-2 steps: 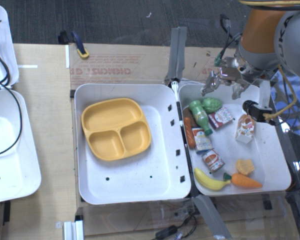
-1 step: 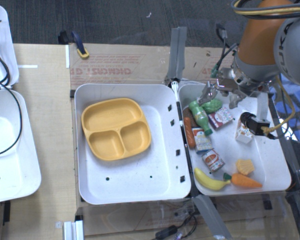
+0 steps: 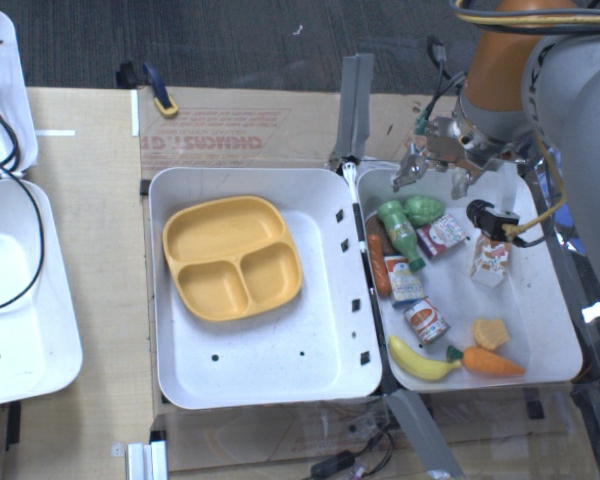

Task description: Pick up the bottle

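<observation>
The green bottle (image 3: pixel 399 231) lies on its side in the right bin (image 3: pixel 550 298), near the bin's back left, its length running toward the front right. My gripper (image 3: pixel 435 175) hangs over the back edge of that bin, a little behind and to the right of the bottle. Its two fingers (image 3: pixel 407 171) are spread apart, open, with nothing between them. The bottle is untouched.
Packed around the bottle are a green leafy vegetable (image 3: pixel 426 208), a sausage (image 3: pixel 378 258), a small packet (image 3: pixel 443 235) and two cans (image 3: pixel 426 321). A carton (image 3: pixel 490 262), cheese (image 3: pixel 490 333), carrot (image 3: pixel 490 361) and banana (image 3: pixel 420 360) lie further front. The left bin holds a yellow divided plate (image 3: pixel 232 256).
</observation>
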Available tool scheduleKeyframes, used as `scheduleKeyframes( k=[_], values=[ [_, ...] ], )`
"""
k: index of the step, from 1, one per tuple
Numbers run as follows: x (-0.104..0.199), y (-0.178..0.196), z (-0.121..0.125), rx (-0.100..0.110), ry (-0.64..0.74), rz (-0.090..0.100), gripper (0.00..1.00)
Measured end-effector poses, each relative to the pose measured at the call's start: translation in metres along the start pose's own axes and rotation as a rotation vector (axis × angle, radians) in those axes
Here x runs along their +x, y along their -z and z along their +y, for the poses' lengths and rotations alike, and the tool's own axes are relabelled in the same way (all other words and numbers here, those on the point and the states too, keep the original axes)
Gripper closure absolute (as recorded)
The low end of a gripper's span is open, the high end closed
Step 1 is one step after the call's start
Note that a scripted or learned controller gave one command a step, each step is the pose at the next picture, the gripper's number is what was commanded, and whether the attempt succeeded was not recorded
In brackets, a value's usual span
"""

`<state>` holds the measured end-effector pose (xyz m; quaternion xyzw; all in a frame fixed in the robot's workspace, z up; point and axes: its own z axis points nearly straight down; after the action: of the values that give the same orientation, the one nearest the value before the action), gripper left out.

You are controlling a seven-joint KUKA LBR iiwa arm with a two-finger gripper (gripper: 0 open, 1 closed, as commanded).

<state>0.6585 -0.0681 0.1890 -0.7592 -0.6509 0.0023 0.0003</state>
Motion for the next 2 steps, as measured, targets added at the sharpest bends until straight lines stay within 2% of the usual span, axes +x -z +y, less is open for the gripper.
scheduleKeyframes(
  k=[1,2],
  values=[
    [-0.0359,-0.0913,0.0097,-0.014,-0.012,0.002,0.00],
    [-0.0400,-0.0826,0.0095,-0.010,-0.013,-0.004,1.00]
  ],
)
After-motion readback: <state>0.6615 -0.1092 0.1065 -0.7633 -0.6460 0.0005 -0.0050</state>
